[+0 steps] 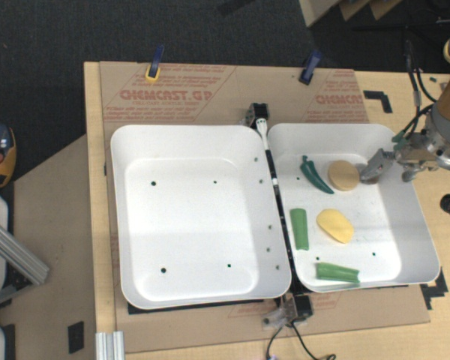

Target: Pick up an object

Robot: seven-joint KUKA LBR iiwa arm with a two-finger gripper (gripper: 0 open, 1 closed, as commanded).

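The right bin [416, 223] holds several small objects. A tan round piece [343, 175] lies near its back, with a dark green curved piece [315, 175] just left of it. Toward the front are a yellow lump [335, 225], a light green stick [298, 228] and a green block [337, 272]. My gripper [392, 169] hangs over the bin's right back part, open, with nothing between its fingers. Its left finger [371, 166] ends just right of the tan round piece.
The left bin [124, 201] stands beside the right one on a cardboard sheet [210, 88]. A black divider clip [258, 115] sits at the back where the bins meet. Cables [414, 73] hang at the far right.
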